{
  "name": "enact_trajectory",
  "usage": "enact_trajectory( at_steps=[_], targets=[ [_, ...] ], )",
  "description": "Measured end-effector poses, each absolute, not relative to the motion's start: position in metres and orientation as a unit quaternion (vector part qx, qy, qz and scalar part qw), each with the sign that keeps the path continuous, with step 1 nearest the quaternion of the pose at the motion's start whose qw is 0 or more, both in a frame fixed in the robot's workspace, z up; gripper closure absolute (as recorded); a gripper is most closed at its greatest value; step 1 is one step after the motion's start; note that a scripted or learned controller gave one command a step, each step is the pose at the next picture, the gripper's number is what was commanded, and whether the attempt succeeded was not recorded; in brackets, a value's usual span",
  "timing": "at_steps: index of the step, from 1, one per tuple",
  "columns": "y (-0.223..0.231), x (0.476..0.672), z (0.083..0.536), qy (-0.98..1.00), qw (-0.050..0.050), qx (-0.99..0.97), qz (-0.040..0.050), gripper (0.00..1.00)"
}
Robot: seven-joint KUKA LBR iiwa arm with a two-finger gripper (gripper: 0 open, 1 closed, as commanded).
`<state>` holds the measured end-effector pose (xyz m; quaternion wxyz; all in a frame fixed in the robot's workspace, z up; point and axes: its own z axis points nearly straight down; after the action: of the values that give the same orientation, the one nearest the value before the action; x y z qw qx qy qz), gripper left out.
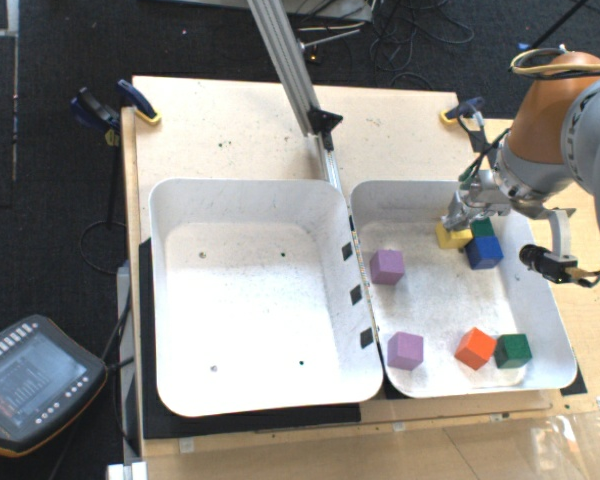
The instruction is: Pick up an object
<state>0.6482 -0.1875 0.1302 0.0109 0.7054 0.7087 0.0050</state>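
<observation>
Nearest the camera, along the front of the right bin, sit a purple cube, an orange cube and a green cube; the orange and green ones are just beside each other. A little farther back, near the bin's left wall, is a second purple cube. The left bin lies alongside on the worktop.

Farther back still, at the right bin's far end, a tight cluster holds a yellow cube, a blue cube and a small dark green block, all touching or nearly so. The gripper hangs directly over this cluster, its tip at the yellow cube's far edge. How far open it is cannot be told from here, nor whether it has hold of anything.

The coming move likely turns on that closeness: the yellow cube lies just toward the camera and left of the gripper, with the blue cube crowding it on the right, so a clean grasp looks difficult.

No readable writing or labels appear.
</observation>
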Motion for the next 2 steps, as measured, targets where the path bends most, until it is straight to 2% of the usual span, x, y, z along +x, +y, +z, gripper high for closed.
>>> enact_trajectory(
  at_steps=[1, 2],
  targets=[
    [-0.184, 0.65, 0.194, 0.708, 0.004, 0.706, 0.0022, 1.0],
    [-0.184, 0.652, 0.239, 0.708, 0.003, 0.706, 0.0019, 1.0]
  ],
)
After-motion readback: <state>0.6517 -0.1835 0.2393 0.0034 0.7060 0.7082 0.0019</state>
